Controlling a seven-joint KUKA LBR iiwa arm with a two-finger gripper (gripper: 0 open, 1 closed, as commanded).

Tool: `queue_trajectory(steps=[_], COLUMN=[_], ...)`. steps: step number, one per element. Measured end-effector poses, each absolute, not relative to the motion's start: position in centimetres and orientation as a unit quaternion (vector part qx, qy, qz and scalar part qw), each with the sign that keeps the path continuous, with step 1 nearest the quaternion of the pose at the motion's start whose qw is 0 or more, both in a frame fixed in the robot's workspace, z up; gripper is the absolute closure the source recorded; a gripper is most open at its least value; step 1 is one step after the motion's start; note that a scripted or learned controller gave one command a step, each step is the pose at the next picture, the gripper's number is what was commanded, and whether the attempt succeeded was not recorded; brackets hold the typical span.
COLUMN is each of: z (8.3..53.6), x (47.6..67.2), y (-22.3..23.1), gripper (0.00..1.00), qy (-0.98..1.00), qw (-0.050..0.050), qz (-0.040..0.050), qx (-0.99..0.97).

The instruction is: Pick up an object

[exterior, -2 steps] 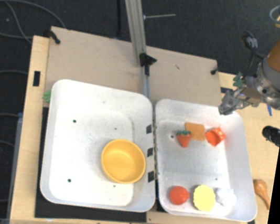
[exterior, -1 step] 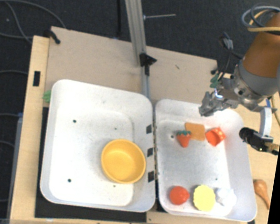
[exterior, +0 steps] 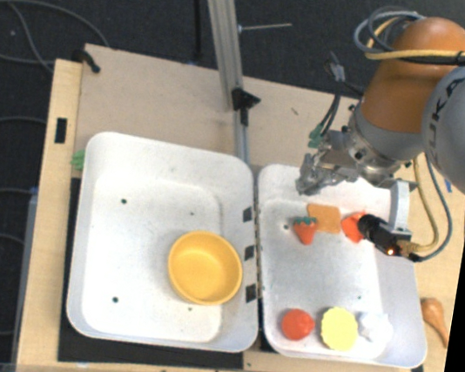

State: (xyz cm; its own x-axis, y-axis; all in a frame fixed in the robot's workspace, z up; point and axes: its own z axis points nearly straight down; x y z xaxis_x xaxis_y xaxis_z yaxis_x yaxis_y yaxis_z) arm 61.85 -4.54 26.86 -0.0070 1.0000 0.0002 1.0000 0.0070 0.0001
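Note:
My gripper [exterior: 311, 181] hangs over the far left corner of the right bin [exterior: 336, 278], above the bin floor, with nothing seen between its fingers. Just in front of it lie an orange block [exterior: 324, 216], a small red strawberry-like piece [exterior: 304, 231] and a red-orange piece [exterior: 352, 226]. Near the bin's front edge sit a red ball [exterior: 298, 324], a yellow disc [exterior: 338, 328] and a white lump [exterior: 375, 326]. A yellow bowl [exterior: 204, 267] stands upright in the left bin [exterior: 123, 207].
A metal pole [exterior: 229, 48] slants up from the bench behind the bins. A black fitting with a red light [exterior: 383, 235] hangs off the arm by the right bin's far side. A brown object [exterior: 435, 317] lies on the bench at the right edge.

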Motion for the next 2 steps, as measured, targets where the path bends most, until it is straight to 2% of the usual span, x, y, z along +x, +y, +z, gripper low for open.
queue_trajectory(steps=[2], z=[24.7], x=[60.6], y=[6.1], gripper=[1.0], qy=[-0.709], qw=[0.0], qz=[0.0006], qx=[-0.705])
